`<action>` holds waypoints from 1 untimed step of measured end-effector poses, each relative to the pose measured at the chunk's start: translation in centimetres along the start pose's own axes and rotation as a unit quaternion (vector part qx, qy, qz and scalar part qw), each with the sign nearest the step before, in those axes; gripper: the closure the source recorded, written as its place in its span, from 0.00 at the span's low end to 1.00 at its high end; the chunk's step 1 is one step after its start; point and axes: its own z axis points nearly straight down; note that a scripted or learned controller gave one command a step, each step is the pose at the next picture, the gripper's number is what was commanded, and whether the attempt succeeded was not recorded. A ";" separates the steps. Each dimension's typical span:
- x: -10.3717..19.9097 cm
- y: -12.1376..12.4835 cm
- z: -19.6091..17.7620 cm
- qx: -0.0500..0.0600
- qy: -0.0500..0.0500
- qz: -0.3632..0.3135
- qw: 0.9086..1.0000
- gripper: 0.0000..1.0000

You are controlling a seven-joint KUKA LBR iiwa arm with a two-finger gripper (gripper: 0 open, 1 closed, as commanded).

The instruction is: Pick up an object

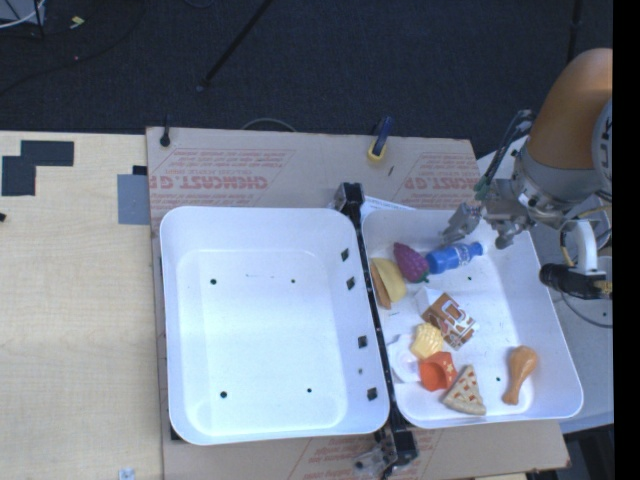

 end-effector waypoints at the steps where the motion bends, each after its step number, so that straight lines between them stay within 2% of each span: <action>1: -6.6 -6.1 6.3 0.002 0.001 0.001 1.000 0.00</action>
